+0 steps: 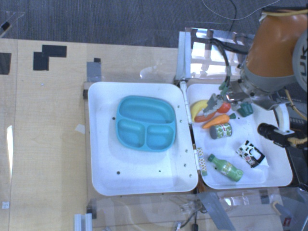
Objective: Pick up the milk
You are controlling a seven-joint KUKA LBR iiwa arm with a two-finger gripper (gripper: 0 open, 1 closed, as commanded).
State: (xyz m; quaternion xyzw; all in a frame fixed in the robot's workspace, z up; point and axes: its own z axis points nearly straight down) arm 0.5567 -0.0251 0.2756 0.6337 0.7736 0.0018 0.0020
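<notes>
In the left shallow white plastic bin (103, 177) a light blue plastic plate with three compartments (146, 122) is seen, lying flat and alone near the middle. No part of the task is concerned with it.

In the right shallow white plastic bin (279, 179) several small things are found. At its far left a yellow toy banana (198, 108) lies, and just beside it, to the right, an orange toy carrot (215, 121) is placed at a slant. Near the carrot a small grey and green can (221, 131) rests on its side. Nearer to the camera a green plastic bottle (227, 168) lies flat. Further to the right, well apart from the banana, the small white milk carton with black cow spots (250, 153) is seen lying tilted on the bin floor, with nothing touching it.

The two-finger gripper (211, 107) is held low over the banana and carrot, at the far left of this bin. Its metal fingers (213, 101) point to the left; whether they are spread or closed cannot be told, and nothing is seen between them.

The step in hand is judged to be the approach, and the milk is not yet reached. For the next move, the gripper should be carried to the right and nearer, brought above the carton, and lowered around it.
</notes>
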